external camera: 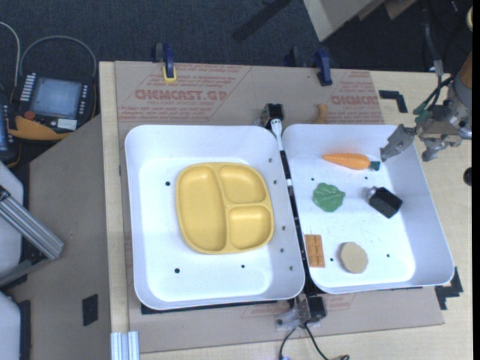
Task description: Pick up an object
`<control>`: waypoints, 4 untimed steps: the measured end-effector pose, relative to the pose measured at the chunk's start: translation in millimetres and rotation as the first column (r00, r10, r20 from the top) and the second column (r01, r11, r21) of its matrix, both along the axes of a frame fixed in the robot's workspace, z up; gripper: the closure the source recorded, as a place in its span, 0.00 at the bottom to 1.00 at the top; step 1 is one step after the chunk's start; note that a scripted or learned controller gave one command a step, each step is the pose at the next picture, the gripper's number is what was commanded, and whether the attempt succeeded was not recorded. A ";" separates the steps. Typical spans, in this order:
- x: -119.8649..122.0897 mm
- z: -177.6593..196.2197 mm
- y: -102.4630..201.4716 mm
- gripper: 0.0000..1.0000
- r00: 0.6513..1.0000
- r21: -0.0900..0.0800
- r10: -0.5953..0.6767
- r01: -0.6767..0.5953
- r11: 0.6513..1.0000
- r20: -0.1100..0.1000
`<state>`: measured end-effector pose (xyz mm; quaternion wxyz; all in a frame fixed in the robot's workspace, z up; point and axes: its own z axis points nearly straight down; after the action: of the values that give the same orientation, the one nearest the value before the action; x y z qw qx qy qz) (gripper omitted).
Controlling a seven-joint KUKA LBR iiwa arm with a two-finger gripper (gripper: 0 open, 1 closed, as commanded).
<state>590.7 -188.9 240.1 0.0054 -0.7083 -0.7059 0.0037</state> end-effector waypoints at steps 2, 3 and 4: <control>9.3 -37.6 5.6 0.00 1.000 -0.002 0.005 -0.005 1.000 0.010; 1.8 -83.0 3.1 0.00 1.000 -0.001 0.003 -0.003 1.000 0.009; 8.6 -143.4 4.2 0.00 1.000 -0.001 0.005 -0.005 1.000 0.007</control>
<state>599.3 -184.7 96.6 0.0026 -0.7066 -0.7076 0.0014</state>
